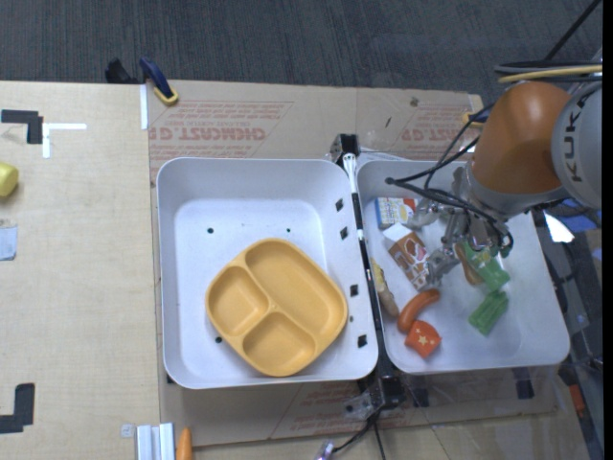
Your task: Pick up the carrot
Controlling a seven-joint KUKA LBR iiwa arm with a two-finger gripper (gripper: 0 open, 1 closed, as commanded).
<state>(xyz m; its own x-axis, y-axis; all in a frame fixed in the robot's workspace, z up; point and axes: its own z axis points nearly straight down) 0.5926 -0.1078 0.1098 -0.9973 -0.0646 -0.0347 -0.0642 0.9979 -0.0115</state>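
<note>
The carrot (472, 268) looks like a short orange piece with a green leafy top (492, 276), lying in the right bin (536, 348) toward its middle right. My gripper (448, 255) hangs low over that bin, just left of the carrot and above a brown packet (410, 257). The orange-banded wrist and its cables cover the carrot's upper end. Nothing can be seen held.
The right bin also holds a small white carton (393, 210), an orange-red sausage-shaped piece (419, 308), a red piece (423, 338) and a green block (488, 312). A yellow divided plate (276, 305) lies in the left bin (192, 209).
</note>
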